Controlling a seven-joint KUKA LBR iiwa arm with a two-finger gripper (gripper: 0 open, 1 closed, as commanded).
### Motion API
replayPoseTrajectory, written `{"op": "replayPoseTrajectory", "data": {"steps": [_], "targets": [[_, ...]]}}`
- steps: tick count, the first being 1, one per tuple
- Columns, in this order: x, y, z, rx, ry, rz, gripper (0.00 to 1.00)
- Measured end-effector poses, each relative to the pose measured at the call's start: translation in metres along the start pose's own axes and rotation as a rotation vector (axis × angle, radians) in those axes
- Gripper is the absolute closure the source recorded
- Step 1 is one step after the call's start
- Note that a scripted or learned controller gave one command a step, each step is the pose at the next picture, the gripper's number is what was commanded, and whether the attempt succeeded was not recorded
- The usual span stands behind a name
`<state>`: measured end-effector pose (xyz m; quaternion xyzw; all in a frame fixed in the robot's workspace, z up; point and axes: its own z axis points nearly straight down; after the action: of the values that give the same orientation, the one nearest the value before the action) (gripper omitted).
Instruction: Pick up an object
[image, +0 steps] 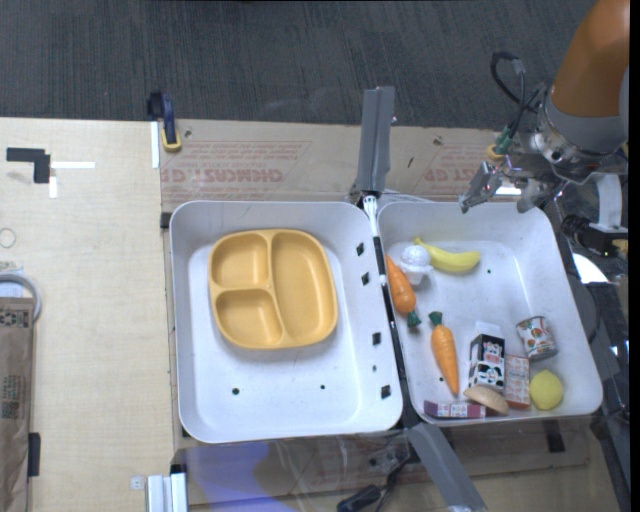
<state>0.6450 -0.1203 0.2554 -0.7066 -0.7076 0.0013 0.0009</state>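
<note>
The claw (497, 183) hung above the banana (450, 259), at the bin's (560, 260) far rim; fingers apart, gripping nothing.

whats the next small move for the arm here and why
Probably move the gripper forward over the right bin and down toward the banana. The gripper sits above the bin's far rim with nothing between its fingers, and the banana is the nearest item, with some bare floor on its right for a finger.
</note>
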Motion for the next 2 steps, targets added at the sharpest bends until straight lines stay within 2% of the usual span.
{"op": "replayPoseTrajectory", "data": {"steps": [1,2], "targets": [[0.008,-0.042,0.104,0.001,0.0,0.152,0.0],[0.054,-0.042,0.064,-0.001,0.0,0.314,0.0]]}}
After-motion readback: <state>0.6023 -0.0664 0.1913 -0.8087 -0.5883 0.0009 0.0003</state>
